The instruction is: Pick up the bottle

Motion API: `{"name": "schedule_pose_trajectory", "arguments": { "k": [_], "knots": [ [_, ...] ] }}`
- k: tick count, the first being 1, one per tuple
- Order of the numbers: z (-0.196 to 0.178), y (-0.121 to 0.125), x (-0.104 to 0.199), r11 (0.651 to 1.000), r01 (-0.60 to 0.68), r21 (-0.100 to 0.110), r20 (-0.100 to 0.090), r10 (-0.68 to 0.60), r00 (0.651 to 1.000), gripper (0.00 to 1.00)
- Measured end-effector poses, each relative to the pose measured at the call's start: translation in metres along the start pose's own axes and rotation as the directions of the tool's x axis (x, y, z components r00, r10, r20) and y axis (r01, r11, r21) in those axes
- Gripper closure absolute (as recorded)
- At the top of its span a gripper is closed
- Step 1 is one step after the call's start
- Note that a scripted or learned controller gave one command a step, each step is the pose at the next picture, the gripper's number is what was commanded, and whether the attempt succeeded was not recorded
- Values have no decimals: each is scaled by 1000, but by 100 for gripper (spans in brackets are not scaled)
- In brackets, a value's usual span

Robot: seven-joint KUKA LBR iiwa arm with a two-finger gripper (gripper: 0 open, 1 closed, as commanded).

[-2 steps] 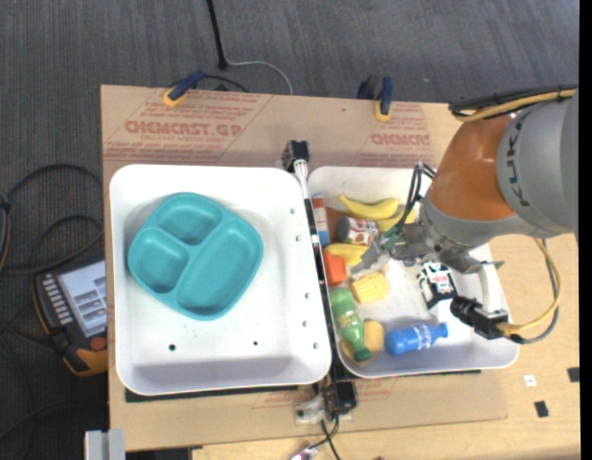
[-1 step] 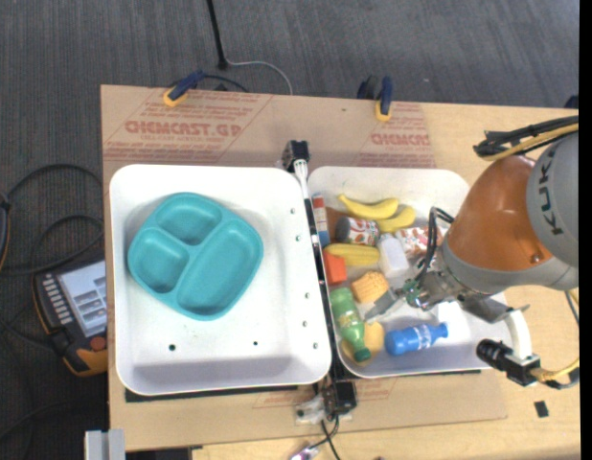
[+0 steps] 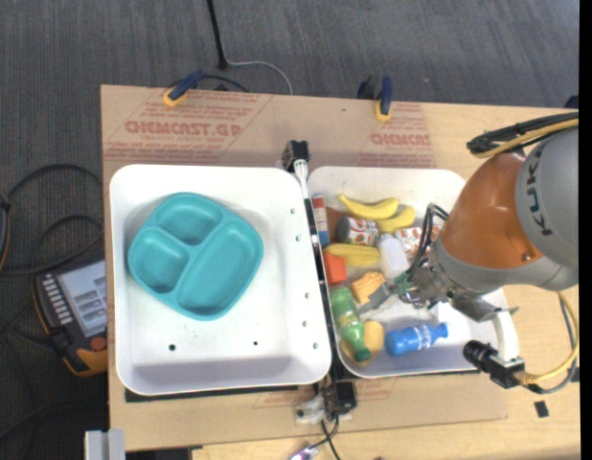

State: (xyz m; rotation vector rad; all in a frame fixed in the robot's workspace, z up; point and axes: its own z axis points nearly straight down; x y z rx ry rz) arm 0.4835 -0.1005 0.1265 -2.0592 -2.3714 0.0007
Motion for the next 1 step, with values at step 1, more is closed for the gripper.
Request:
{"name": "schedule_pose_trajectory", "arguments": {
  "k": [1],
  "knots": [
    [-57,9,62,992,-129,1,0,129,992,0]
  ]
}}
